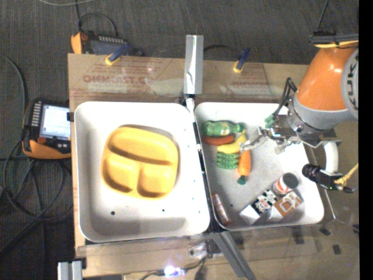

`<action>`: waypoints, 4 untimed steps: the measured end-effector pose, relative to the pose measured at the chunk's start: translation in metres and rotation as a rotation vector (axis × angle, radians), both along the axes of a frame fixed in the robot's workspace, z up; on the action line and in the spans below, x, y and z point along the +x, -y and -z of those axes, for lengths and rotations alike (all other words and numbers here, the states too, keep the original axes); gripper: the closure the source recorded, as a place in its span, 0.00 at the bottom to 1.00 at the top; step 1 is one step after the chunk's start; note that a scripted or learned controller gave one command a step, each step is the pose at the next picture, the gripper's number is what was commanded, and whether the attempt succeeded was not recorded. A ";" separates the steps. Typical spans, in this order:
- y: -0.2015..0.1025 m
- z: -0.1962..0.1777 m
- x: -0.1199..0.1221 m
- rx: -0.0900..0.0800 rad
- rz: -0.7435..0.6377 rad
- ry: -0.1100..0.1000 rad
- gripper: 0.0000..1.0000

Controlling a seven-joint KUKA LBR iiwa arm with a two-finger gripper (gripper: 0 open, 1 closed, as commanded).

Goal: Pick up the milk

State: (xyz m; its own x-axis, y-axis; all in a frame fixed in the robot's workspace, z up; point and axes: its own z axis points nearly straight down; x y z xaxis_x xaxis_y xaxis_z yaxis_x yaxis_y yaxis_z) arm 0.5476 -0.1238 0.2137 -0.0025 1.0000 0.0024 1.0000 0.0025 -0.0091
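The left bin [87, 214] carries a yellow divided tray [141, 160] with bare floor round it. The right bin [263, 171] has open floor in its middle. The arm [326, 86] hangs over its right rim, gripper [252, 145] spread, gripping nothing, just above the carrot [244, 165]. The milk [260, 206], a small carton, lies against the near wall beside a can [286, 184].

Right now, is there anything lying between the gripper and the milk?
The camera view shows only bare white bin floor between the gripper and the milk; the carrot lies just left of that stretch.
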 end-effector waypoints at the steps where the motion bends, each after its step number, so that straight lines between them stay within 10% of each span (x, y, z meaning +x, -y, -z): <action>1: 0.024 0.064 -0.062 0.004 -0.273 0.001 0.00; 2: 0.052 0.126 -0.060 0.001 -0.581 0.016 0.00; 3: 0.052 0.118 -0.057 -0.002 -0.579 0.022 1.00; 4: 0.025 0.044 -0.052 0.004 -0.474 0.004 1.00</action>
State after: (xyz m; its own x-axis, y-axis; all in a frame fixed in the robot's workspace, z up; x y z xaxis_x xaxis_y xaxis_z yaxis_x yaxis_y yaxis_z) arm 0.4955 -0.1491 0.1701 -0.4589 0.8885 0.0049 0.8885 0.4589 -0.0043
